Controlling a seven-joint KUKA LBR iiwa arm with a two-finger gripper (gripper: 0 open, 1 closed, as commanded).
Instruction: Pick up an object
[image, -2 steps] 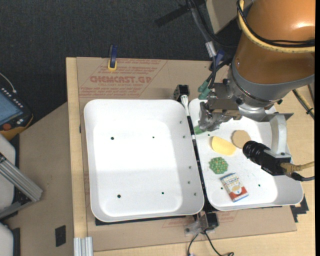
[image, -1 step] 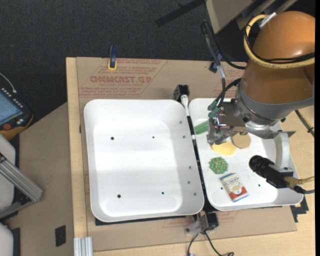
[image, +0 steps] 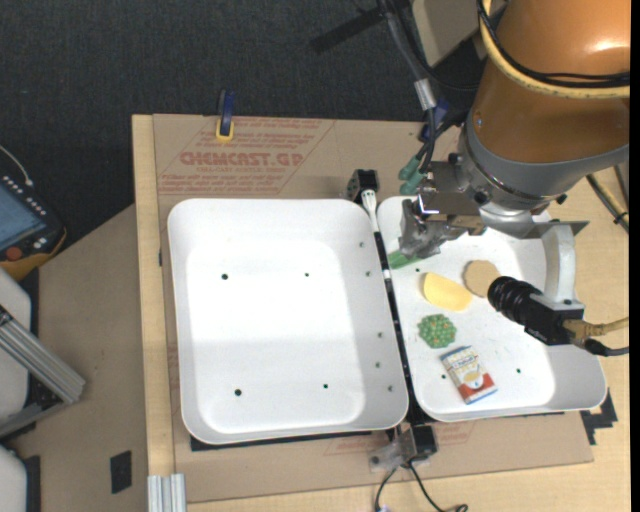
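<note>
The right bin holds a yellow rounded piece, a tan round piece, a green knobbly ball and a small red, white and blue carton. A green flat thing lies at the bin's left wall, under the gripper. My gripper hangs low over the bin's far left corner, just above and left of the yellow piece. Nothing shows between its fingers.
The left bin lies beside the right one, on a brown cardboard sheet. A blue and yellow clamp grips the board's far edge. The big grey and orange arm covers the right bin's far side.
</note>
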